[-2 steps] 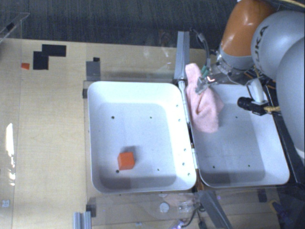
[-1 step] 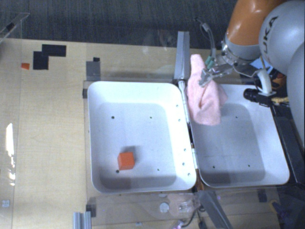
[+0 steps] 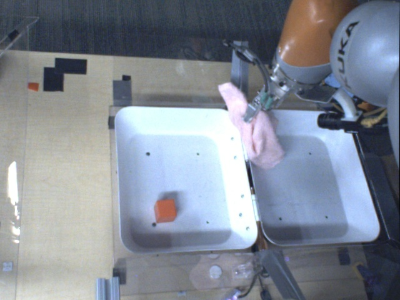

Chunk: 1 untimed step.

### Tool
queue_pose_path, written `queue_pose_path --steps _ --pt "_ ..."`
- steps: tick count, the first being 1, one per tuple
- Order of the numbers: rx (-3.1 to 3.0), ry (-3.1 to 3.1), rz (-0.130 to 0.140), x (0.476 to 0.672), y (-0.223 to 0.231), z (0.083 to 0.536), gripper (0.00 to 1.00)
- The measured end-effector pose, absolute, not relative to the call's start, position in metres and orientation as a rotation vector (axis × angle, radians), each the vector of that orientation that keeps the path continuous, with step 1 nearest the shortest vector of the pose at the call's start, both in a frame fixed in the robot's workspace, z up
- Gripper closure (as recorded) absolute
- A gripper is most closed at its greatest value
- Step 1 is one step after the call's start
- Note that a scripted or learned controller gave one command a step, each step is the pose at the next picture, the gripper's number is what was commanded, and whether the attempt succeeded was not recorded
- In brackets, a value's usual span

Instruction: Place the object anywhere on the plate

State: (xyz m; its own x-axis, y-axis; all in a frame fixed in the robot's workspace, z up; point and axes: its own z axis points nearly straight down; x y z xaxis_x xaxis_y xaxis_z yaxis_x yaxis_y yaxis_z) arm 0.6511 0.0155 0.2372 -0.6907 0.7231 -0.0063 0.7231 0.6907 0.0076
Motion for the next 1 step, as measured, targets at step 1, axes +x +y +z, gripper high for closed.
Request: queue_pose_path --steps 1 --pt "0.632 3.067 0.007 0.6226 0.0603 0.2468 1.0"
